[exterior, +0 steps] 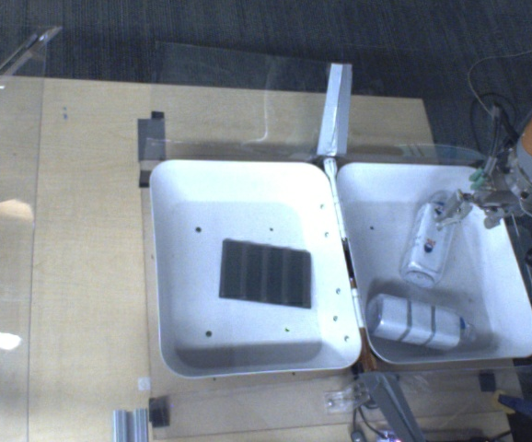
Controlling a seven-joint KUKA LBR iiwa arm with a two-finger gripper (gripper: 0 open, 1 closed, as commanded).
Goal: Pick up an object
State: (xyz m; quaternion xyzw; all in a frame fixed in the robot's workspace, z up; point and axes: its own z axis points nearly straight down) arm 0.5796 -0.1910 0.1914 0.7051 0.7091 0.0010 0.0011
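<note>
Lying nearest the camera, a grey cylinder (pixel 416 322) is resting along the right bin's (pixel 514 288) front wall. Behind it, a clear bottle (pixel 429 245) is lying tilted, and could roll away from a glancing touch. Reaching in from the right, the end effector (pixel 473 203) is hovering by the bottle's top; its state is unclear.

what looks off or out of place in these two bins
Nothing is spilled or broken. In the right bin, a clear bottle lies on its side at a slant, and a grey cylinder pack lies flat near the front wall. The left bin holds a dark ribbed pad, slightly askew.
</note>
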